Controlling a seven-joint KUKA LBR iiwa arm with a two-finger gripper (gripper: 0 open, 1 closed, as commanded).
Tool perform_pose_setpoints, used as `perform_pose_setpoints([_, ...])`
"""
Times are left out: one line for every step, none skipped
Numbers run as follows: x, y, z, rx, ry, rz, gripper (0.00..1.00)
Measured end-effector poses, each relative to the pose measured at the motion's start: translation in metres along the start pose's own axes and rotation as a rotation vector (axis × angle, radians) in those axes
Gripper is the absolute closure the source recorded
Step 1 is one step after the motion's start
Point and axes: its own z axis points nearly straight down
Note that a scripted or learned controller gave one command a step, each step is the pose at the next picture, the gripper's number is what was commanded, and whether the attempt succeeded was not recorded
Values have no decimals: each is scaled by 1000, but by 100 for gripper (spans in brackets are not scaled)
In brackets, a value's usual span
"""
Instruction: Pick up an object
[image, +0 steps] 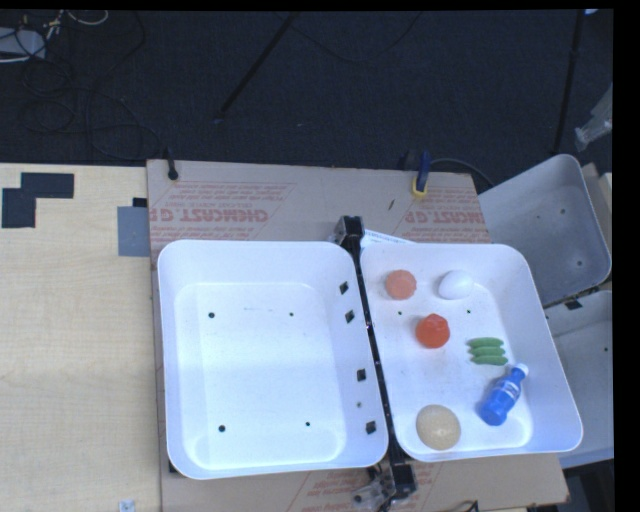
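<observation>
No target is fixed by the task. Six candidates are seen in the right bin (535, 300): a peach ball (401, 284) and a white egg-shaped thing (455, 285) at the far side, a red ball (433, 331) in the middle, green pods (487, 350) right of it, a blue bottle (502, 395) lying tilted toward the near right corner, and a beige ball (438, 426) at the near wall. All are kept apart from each other. The gripper's state cannot be told.

Risks, as judged: the round things could be rolled away if touched off-centre. The pods lie flat and low, so they could be missed or pushed along the floor. The bottle and beige ball sit near walls, so a finger could be caught on the rim. The peach ball is near the divider shared with the left bin (175, 300).

Hard to make out: whether the white thing is an egg or a ball, how many pods are there, and the dark clutter (385, 488) cut off at the near edge.
</observation>
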Motion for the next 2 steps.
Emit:
perform_pose_setpoints([2, 1, -10, 1, -1, -6, 100])
perform_pose_setpoints([2, 1, -10, 2, 0, -8, 0])
